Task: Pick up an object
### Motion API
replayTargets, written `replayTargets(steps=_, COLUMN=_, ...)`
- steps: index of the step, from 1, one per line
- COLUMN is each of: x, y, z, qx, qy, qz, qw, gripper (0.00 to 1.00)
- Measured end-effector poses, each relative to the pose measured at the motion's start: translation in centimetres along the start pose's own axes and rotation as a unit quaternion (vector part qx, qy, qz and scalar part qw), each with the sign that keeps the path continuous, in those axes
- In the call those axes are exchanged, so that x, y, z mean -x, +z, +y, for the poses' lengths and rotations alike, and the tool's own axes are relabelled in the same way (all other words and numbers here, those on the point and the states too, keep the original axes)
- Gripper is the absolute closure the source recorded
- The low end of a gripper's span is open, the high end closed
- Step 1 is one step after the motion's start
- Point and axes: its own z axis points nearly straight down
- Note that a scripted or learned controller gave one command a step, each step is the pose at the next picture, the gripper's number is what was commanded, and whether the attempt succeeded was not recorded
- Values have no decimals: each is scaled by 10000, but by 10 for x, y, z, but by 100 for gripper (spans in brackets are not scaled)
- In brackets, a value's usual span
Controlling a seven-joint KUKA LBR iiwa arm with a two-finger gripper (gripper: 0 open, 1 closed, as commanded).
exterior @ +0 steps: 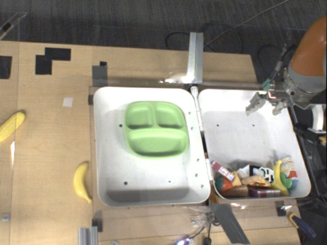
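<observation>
My gripper (266, 106) hangs over the far right part of the right bin (245, 131), with its two fingers spread open and nothing between them. A heap of small objects (254, 179) lies along the near edge of that bin: a red and white packet, a brown item, a dark box and a yellow toy (284, 175) at the right end. The gripper is well clear of the heap, toward the bin's back wall. The orange band of the arm (311, 52) shows at the upper right.
A green divided plate (155, 127) lies in the left bin (110, 188). On the bench left of the bins lie a banana (82, 181) and a corn cob (11, 126). A metal post (195, 57) stands behind the divide between the bins.
</observation>
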Motion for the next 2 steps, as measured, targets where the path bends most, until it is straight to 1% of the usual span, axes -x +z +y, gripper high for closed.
replayTargets(steps=1, x=6, y=108, z=-59, qx=44, qy=1069, qz=-3, qw=9943, gripper=0)
replayTargets(steps=2, x=4, y=109, z=-25, qx=33, qy=2041, qz=1, qw=9789, gripper=0)
